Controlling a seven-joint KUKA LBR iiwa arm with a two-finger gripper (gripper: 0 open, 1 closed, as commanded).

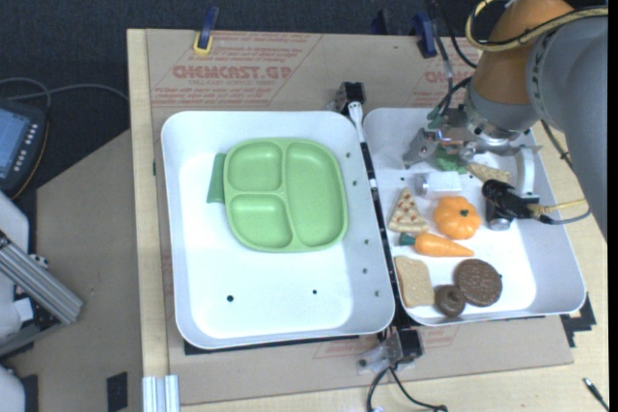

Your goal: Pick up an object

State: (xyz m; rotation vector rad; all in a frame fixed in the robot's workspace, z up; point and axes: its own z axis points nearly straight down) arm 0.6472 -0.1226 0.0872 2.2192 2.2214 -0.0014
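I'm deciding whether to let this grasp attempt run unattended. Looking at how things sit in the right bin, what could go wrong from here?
1. The toy foods lie crowded: the pizza slice, orange and carrot nearly touch, so the claw may nudge neighbours or catch two at once.
2. The cookie and cracker lie flat, so they may slip out.
3. The claw sits low near the right bin's back wall and might scrape it.

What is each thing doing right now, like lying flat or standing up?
green tray: flat, right way up, in the left bin.
pizza slice: lying flat in the right bin.
orange: resting beside the pizza slice.
carrot: lying on its side.
cookie: lying flat.
gripper: lowered into the right bin.
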